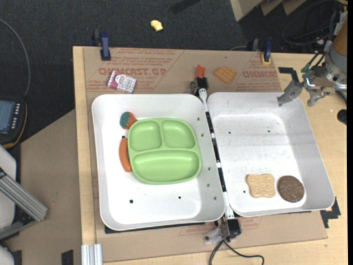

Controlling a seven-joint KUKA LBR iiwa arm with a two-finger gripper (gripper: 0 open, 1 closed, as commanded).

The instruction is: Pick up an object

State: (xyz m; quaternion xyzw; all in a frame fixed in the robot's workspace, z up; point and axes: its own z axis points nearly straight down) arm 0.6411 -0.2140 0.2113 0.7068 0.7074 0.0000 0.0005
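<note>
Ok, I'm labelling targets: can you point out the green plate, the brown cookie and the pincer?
Green plate (164,165): camera view, floor of its large lower compartment.
Brown cookie (290,188): camera view, middle of its round top.
Pincer (303,91): camera view, midway between its fingertips.

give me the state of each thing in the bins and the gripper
green divided plate: flat in left bin, compartments bare
orange carrot-like piece: lying against the plate's left edge
small orange and teal item: at the plate's upper left corner
square cracker: flat in right bin
round brown cookie: flat, beside the cracker
gripper: above the right bin's upper right corner, fingers open, holding nothing
</note>
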